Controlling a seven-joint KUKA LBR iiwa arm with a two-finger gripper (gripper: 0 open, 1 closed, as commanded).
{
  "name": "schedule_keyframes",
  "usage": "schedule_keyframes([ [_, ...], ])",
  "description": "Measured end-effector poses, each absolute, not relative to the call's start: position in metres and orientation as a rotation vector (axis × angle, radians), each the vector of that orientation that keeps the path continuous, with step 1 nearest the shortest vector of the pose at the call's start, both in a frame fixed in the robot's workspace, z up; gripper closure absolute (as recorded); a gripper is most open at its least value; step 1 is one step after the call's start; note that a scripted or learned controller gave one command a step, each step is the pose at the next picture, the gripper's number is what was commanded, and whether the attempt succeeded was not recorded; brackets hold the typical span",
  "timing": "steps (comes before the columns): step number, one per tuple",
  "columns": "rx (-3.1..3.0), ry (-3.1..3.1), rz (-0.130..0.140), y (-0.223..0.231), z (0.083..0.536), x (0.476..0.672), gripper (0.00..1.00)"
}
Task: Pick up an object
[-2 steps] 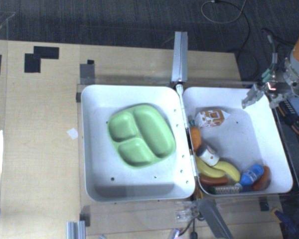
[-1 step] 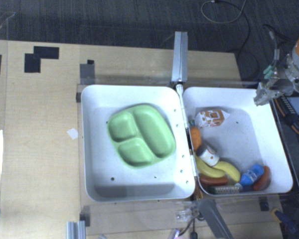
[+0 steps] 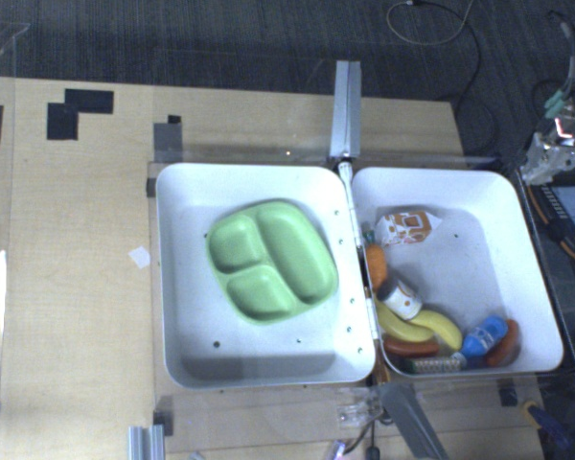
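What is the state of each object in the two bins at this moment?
green divided plate: lying upright, alone in the left bin.
white packet: lying flat, apart from the pile, in the right bin.
banana: lying on its side in the pile.
orange carrot: lying along the divider wall.
blue object: resting against the bin's near wall.

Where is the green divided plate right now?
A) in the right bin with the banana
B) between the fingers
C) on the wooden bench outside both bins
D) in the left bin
D: the green divided plate lies flat in the left bin, while the banana sits in the right bin.
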State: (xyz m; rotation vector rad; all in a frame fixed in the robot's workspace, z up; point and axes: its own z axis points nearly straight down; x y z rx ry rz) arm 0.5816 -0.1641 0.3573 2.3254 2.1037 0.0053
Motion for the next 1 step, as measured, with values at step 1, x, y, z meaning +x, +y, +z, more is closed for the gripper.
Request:
schedule_keyframes([
  [1,2.355,2.069,0.006,-0.1685,0.3940,0.5673,1.00],
])
